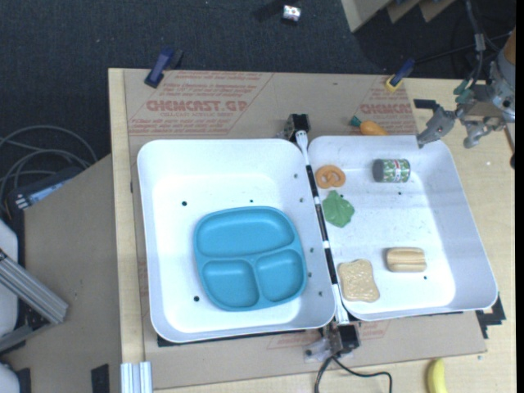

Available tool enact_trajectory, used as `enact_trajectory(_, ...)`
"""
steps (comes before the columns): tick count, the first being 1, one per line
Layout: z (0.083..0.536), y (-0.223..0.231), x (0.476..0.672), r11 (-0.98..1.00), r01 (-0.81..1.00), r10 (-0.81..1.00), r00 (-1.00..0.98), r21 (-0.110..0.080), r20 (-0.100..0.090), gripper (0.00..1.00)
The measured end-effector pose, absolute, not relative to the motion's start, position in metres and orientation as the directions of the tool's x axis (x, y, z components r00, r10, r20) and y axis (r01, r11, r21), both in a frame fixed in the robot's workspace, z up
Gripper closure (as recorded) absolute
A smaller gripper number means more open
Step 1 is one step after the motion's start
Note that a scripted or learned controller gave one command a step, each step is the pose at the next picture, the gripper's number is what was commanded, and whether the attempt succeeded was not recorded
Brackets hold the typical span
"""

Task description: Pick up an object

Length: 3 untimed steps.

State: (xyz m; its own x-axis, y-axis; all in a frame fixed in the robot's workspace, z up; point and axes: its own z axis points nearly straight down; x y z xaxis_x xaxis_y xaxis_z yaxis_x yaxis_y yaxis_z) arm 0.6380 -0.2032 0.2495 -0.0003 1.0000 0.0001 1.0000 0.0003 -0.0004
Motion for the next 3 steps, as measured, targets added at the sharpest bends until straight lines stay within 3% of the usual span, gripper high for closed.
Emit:
enact_trajectory(1,0.150,-0.187,0.666,0.001,1.000,1.000,-0.001,-0.004,0.002,0.00)
enact_trajectory(2,0.102,-0.164,0.666,0.001,1.000,1.000,-0.001,-0.003,0.001,0.00)
enact_trajectory(3,0.114,-0.164,0.667,0.001,1.000,1.000,-0.001,0.001,-0.001,1.00)
